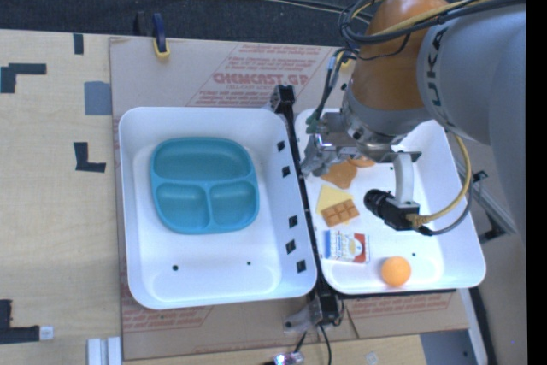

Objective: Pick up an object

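In the camera view, the arm (410,55) reaches over the right bin (457,265) from three o'clock, its tool (329,145) low at the bin's upper left corner. Whether the tool is apart or together cannot be told. Just at its five o'clock lies a brown food piece (342,175), then a yellow waffle piece (337,208), a small carton (346,247) and an orange ball (396,271). The left bin (137,269) holds a teal divided plate (205,184). Nothing looks lifted yet; the grasp and raise remain, as judged.
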You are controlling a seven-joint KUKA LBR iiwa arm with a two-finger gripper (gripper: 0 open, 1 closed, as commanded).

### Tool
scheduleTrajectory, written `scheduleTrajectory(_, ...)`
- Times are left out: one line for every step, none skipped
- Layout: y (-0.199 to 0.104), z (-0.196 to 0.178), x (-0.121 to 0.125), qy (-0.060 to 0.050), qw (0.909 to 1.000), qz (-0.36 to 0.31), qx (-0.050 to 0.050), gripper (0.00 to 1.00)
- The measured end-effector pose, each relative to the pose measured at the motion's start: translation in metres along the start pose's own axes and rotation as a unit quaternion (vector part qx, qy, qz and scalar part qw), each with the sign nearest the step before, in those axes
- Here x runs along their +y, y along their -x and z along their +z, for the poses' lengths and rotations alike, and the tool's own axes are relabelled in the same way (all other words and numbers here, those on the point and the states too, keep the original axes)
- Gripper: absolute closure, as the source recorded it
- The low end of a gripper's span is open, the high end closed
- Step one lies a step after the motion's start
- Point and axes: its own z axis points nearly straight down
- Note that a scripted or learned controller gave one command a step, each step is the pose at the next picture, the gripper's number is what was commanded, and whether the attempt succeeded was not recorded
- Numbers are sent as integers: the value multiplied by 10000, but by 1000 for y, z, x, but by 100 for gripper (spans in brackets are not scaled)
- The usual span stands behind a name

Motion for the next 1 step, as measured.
scheduleTrajectory(-53,4,-5,4,10000,-5,1,100)
